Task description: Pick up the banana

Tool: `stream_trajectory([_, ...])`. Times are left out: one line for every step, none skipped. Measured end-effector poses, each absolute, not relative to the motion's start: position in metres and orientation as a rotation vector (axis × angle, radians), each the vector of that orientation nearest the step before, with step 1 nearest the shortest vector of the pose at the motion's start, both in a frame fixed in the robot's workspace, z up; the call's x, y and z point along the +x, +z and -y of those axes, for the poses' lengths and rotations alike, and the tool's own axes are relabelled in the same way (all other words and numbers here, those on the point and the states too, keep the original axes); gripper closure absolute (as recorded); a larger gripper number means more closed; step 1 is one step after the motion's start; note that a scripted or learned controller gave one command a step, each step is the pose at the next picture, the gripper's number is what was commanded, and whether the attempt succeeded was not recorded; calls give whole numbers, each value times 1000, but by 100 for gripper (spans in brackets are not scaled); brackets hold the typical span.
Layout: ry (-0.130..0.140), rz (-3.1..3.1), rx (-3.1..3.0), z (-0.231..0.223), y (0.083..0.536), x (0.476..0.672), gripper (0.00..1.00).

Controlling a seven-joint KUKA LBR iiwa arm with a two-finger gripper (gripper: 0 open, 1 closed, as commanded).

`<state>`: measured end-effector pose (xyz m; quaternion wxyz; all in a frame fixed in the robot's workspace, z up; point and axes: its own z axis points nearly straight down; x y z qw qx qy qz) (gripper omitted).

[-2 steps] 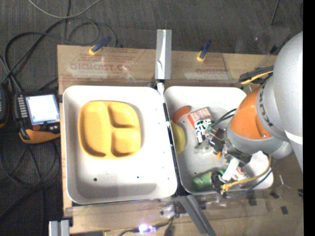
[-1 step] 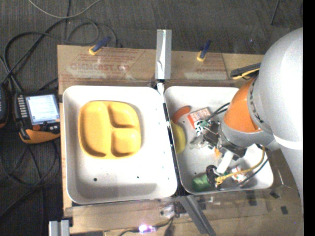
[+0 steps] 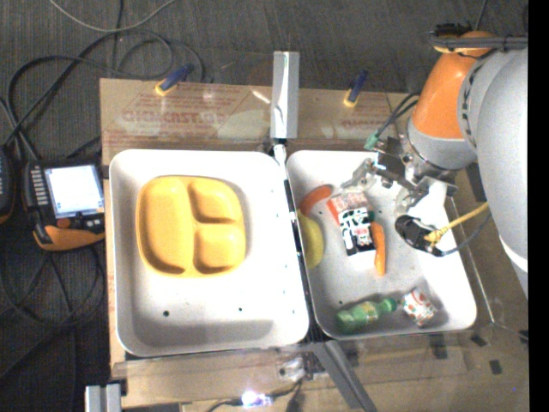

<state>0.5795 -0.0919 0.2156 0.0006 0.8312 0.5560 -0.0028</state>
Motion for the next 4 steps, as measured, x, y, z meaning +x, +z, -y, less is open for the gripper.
stream_trajectory([-18, -1747, 2609, 92, 224, 579, 100])
stream_trajectory([-7, -1970, 2446, 164, 236, 544, 100])
stream_trajectory([4, -1945, 2460, 135, 113, 526, 100])
stream_trajectory([-5, -1987, 2437, 150, 180, 483, 100])
